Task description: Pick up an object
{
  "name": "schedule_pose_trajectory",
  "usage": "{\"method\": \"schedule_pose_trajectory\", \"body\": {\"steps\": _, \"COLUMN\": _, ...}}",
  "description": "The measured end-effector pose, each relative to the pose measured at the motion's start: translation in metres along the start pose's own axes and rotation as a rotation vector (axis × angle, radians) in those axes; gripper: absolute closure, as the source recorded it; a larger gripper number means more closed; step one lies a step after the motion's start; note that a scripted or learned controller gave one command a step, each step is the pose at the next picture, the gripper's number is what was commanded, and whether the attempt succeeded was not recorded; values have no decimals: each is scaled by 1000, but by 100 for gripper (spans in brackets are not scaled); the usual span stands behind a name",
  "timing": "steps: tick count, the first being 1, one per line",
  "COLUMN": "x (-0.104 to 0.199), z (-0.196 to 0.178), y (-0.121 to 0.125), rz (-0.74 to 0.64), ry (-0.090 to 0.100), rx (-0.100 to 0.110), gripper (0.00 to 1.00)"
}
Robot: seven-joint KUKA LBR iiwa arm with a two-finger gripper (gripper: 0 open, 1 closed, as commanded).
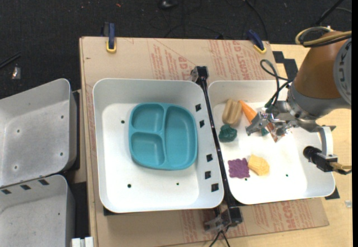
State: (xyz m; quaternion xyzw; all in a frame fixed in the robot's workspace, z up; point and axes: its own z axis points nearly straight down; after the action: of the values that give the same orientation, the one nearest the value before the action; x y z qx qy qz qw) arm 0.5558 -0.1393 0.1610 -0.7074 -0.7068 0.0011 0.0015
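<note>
A dark floor strewn with black cables surrounded the bench, which was topped by a brown printed board held by two blue-and-yellow clamps along its far edge. At far left, off the board, lay spare white trays. On the board, the left bin held a teal three-compartment plate, lying flat near the bin's centre. A black strip with fittings ran between the two bins where their rims met.

In the right bin, the candidate items lay grouped in the left half. A tan bread-like piece stood nearest the far-left corner, with a dark green rounded piece just in front of it. An orange carrot-shaped piece lay just beside the tan one, on its right. Nearer the front edge, a flat purple piece and a yellow piece lay side by side, touching or nearly so.

The gripper was over the middle of the right bin, near the orange piece and behind the yellow one. Whether it was apart or closed could not be told, and nothing could be made out in its grasp. The grey arm with its orange band entered from the right.
</note>
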Motion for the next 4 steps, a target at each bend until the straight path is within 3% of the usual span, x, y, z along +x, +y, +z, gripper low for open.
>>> {"method": "schedule_pose_trajectory", "body": {"steps": 1, "x": 9, "z": 57, "y": -7, "rz": 0, "ry": 1, "rx": 3, "gripper": 0}}
{"method": "schedule_pose_trajectory", "body": {"steps": 2, "x": 10, "z": 70, "y": -7, "rz": 0, "ry": 0, "rx": -1, "gripper": 0}}
{"method": "schedule_pose_trajectory", "body": {"steps": 3, "x": 10, "z": 59, "y": -6, "rz": 1, "ry": 0, "rx": -4, "gripper": 100}}
{"method": "schedule_pose_trajectory", "body": {"steps": 4, "x": 12, "z": 11, "y": -14, "rz": -1, "ry": -2, "rx": -8, "gripper": 100}}
